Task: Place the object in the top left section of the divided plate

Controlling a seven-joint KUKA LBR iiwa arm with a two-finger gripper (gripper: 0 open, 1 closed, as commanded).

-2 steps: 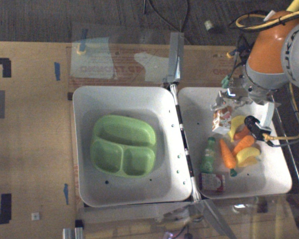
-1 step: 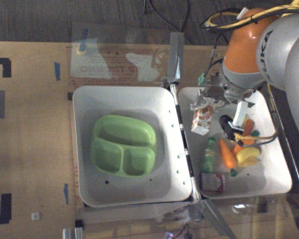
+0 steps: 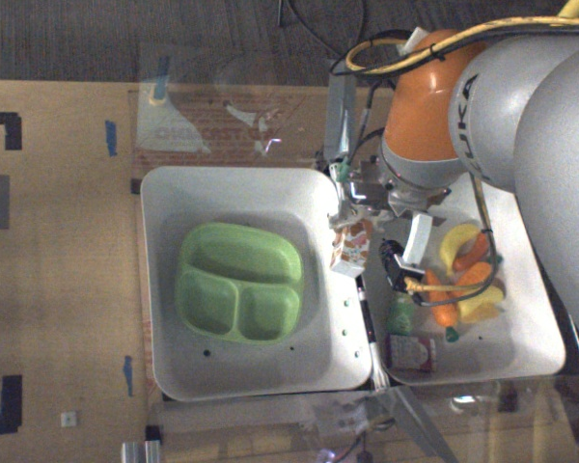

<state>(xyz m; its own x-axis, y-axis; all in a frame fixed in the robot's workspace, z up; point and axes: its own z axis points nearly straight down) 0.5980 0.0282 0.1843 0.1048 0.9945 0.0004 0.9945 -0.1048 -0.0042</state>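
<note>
Gripper [image 3: 352,222] clamps a small carton [image 3: 350,249] over the left bin's [image 3: 174,201] right rim; green divided plate [image 3: 239,282] sits mid-bin, margins bare.

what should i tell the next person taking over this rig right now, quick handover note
Gripper: over the seam between the two bins, with a small orange-and-white carton at its fingertips; grasp looks likely but not certain.
Green divided plate: in the left bin, all sections bare.
Right bin: toy fruit and vegetables piled up, plus a dark packet.
Done: carton apparently lifted.
Left: carry it over the plate, release in the top left section.
</note>
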